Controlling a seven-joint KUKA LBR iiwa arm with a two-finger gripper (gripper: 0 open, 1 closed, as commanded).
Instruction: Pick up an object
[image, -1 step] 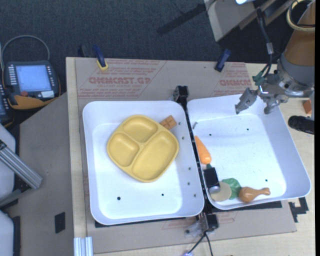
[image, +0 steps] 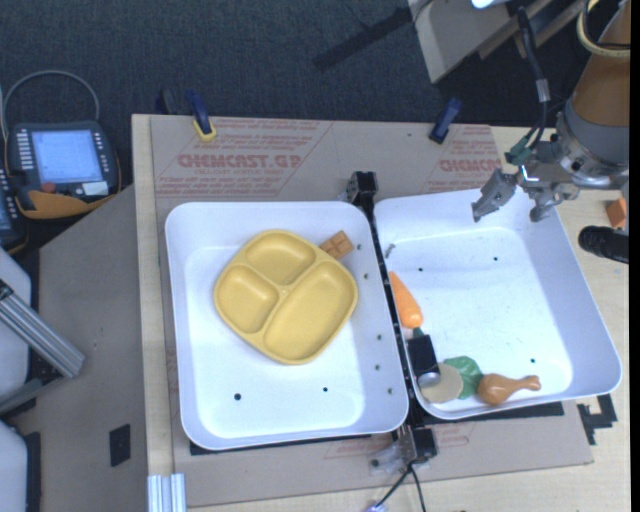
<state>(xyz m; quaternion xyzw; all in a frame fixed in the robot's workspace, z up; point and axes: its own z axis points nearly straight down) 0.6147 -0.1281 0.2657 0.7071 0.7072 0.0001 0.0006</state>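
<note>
My gripper hangs open above the far edge of the right bin, with nothing between its fingers. An orange carrot lies against the right bin's left wall. In that bin's near left corner sit a green object, a tan round piece and a brown chicken drumstick. A yellow sectioned plate fills the middle of the left bin, and a small brown block peeks out at its far right rim.
A black clamp sits on the divider between the bins, with another at the far end. A teach pendant lies off the bench to the left. Blue clips hold the cardboard's far edge.
</note>
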